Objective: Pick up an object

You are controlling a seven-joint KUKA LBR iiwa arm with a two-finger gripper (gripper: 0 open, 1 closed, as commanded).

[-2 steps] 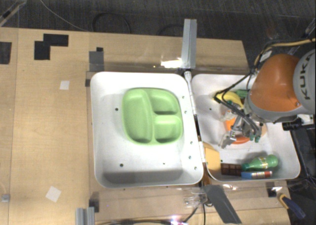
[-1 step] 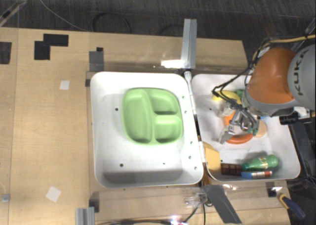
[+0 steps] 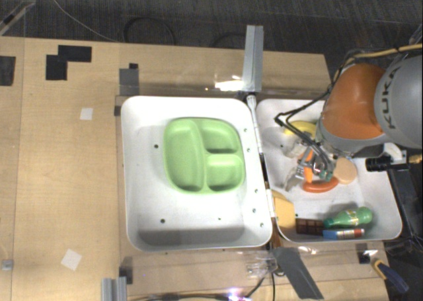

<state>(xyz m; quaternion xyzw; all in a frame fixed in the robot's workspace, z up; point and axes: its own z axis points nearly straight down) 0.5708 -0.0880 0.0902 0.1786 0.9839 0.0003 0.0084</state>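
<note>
The grey arm with its orange band (image 3: 353, 104) reaches in from the right over the right bin (image 3: 390, 217). Its gripper (image 3: 310, 169) hangs low in the middle of that bin, just above and left of an orange flat piece (image 3: 320, 186) and beside a tan round disc (image 3: 346, 171). A yellow object (image 3: 301, 126) lies behind the gripper, partly hidden by the arm. Near the front wall lie a green bottle-shaped toy (image 3: 350, 217), a red and blue marker (image 3: 344, 232), a dark brown block (image 3: 308, 227) and a tan-yellow block (image 3: 284, 209).
The left bin (image 3: 139, 161) holds a light green divided tray (image 3: 201, 154). A metal post (image 3: 253, 61) stands behind the wall between the bins. Black cables (image 3: 291, 119) loop off the wrist. Wooden bench (image 3: 59, 161) surrounds both bins.
</note>
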